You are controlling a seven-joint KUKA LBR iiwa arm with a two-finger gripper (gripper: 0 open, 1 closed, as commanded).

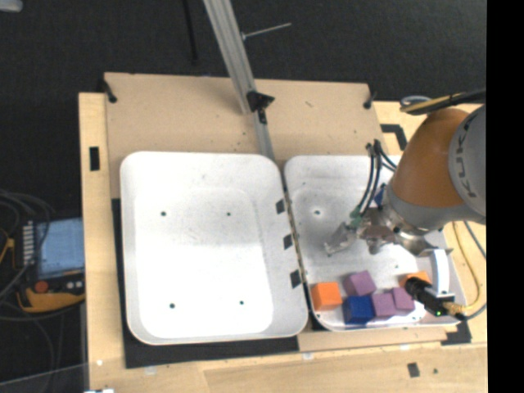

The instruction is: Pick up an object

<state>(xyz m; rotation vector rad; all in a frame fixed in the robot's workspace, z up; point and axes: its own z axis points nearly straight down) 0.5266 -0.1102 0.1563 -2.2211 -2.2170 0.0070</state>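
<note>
The gripper [340, 240] hangs over the right bin [323, 178], well short of the 5 blocks [360, 297]; whether it is open, I cannot tell. Packed tightly, they may get shoved aside, not gripped.

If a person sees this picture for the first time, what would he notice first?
Probably the arm, grey and orange, reaching in from the right over the right bin. Next, the small coloured blocks gathered at that bin's near edge: an orange block, a blue block and purple blocks. The left bin is a large white shape beside it.
</note>
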